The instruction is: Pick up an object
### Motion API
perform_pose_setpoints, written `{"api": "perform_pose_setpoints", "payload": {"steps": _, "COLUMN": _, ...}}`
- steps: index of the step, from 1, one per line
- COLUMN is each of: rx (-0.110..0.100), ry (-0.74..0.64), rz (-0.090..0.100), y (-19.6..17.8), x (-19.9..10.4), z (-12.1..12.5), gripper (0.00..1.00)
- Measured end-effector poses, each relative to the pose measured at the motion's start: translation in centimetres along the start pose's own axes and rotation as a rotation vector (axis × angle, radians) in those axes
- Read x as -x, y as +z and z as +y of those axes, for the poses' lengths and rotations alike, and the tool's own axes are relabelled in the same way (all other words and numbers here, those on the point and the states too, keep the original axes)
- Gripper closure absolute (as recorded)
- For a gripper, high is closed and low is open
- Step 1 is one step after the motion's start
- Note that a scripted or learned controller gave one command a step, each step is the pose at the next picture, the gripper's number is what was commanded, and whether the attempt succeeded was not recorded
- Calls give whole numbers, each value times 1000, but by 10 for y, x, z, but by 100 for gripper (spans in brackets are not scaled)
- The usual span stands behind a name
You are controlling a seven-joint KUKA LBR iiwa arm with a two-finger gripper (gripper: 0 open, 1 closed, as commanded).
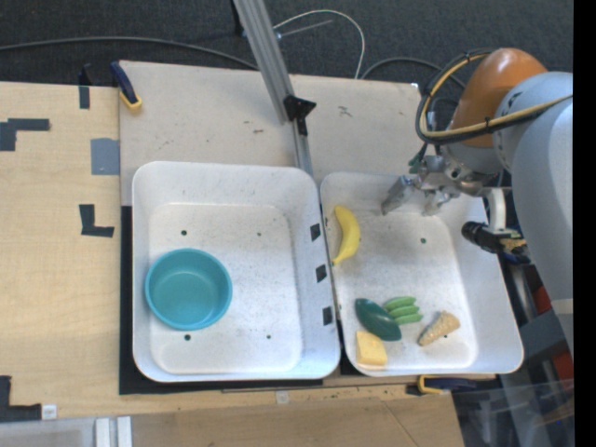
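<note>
My gripper (pixel 412 202) hangs over the far end of the right bin (pixel 492 291), its two fingers spread apart and nothing between them, so it is open. A yellow banana (pixel 346 234) lies to its left near the bin's left wall, apart from the fingers. At the bin's near end lie a dark green piece (pixel 377 319), a light green pod (pixel 403 307), a yellow block (pixel 371 349) and a tan wedge (pixel 439 328). In the left bin (pixel 270 194) a blue bowl (pixel 188 289) sits upright at the near left.
A grey metal pole (pixel 270 49) slants over the bench behind the bins, ending at a black clamp (pixel 299 110). Cables (pixel 326 17) run across the dark floor at the back. The arm's body (pixel 549 184) covers the right side.
</note>
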State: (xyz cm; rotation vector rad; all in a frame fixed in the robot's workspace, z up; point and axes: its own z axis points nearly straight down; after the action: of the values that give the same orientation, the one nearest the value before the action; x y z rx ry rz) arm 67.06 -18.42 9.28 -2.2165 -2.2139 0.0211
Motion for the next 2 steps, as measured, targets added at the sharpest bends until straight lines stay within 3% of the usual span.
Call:
{"api": "perform_pose_setpoints", "payload": {"steps": 1, "rx": -1, "ry": -2, "rz": 1, "y": -9, "x": -1, "z": -1, "gripper": 100}}
{"api": "perform_pose_setpoints", "payload": {"steps": 2, "rx": 19, "ry": -3, "rz": 2, "y": -54, "x": 4, "z": -3, "gripper": 100}}
